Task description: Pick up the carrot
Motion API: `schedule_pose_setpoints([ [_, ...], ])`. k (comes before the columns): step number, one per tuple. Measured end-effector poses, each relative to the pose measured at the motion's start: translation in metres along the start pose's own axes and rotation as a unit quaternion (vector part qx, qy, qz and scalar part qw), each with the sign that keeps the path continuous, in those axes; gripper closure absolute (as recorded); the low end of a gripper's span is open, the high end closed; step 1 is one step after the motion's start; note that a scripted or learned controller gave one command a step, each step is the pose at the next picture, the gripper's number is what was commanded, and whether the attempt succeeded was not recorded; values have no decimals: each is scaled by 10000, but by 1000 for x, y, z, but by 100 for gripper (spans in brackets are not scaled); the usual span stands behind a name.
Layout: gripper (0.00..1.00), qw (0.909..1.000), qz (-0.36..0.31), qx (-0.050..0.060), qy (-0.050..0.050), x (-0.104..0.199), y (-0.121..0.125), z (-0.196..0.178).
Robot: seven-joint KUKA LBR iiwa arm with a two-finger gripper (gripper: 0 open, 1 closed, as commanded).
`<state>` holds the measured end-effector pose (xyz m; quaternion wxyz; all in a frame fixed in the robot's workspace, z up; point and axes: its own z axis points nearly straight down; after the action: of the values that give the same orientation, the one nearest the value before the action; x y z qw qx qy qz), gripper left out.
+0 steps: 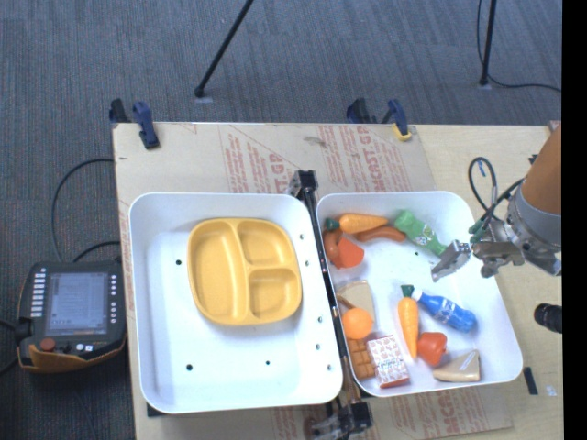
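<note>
An orange carrot point(408, 324) with a green top lies in the right bin point(506, 328), pointing toward the near edge, between an orange ball point(358, 323) and a blue bottle point(448, 311). A second carrot-like orange piece point(363, 221) lies at the bin's far left. My gripper point(468, 261) hovers over the right half of the bin, up and to the right of the carrot and apart from it. Its fingers point(448, 263) are open with nothing between them.
The right bin also holds a green packet point(418, 230), a red piece point(344, 251), a bread slice point(358, 295), a small carton point(389, 359), a red pepper point(431, 346) and a tan wedge point(459, 367). The left bin point(156, 337) bears a yellow divided plate point(246, 270).
</note>
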<state>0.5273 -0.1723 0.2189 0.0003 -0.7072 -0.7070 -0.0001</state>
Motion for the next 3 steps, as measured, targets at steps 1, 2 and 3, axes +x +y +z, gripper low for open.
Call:
schedule_pose_setpoints([
  [1, 0, 9998, 187, 22, 9, 44, -38, 118],
  [2, 100, 9998, 207, 18, 12, 43, -38, 108],
  [3, 100, 9296, 3687, -9, 24, 45, -14, 129],
])
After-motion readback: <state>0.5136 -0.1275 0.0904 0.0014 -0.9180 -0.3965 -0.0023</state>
